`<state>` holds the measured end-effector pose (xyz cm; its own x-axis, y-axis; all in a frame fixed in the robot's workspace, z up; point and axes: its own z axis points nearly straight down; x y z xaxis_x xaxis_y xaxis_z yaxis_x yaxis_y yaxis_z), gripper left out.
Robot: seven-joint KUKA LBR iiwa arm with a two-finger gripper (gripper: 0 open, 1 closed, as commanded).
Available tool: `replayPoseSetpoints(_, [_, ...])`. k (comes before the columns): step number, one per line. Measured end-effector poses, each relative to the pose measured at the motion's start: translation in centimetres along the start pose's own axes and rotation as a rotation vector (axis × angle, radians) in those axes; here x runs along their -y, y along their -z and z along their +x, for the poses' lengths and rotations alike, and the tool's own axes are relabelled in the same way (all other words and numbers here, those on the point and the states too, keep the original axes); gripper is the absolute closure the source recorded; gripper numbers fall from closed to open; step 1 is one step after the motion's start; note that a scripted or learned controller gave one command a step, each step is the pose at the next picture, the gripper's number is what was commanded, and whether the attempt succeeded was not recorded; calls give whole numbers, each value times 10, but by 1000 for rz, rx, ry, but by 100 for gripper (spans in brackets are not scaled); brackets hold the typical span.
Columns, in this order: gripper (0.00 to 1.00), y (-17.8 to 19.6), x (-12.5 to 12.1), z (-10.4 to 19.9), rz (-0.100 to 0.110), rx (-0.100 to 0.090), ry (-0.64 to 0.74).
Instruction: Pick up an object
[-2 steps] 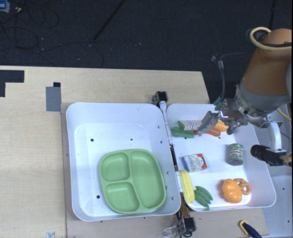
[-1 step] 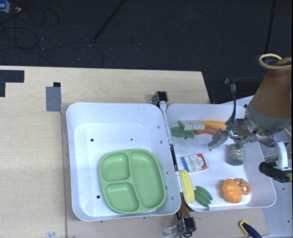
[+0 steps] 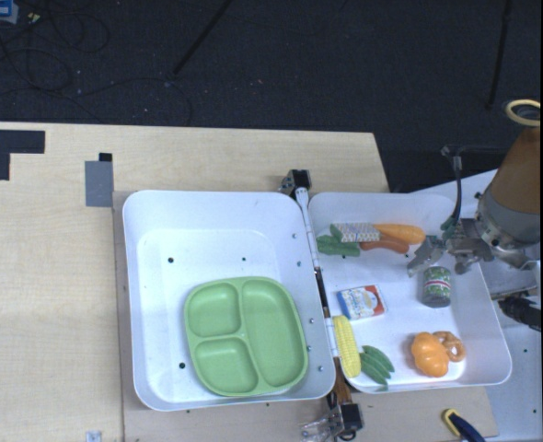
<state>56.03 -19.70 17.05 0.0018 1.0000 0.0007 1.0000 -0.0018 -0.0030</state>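
Can upright, gripper above it

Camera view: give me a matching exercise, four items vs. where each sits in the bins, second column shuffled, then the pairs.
Items
1. green divided plate
2. corn cob
3. carrot
4. small can

Places
A. far end of the right bin, beside a brush
B. left bin, near corner
C. right bin, just under the gripper
D. right bin, along its left wall, near end

Pairs: 1-B, 2-D, 3-A, 4-C
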Motion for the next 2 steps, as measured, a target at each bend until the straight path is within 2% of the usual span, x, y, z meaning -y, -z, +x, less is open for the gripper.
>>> replayPoseSetpoints(1, [0, -63, -1, -11, -1, -1, 1])
replayPoseSetpoints(2, [0, -4, 2, -8, -2, 0, 1])
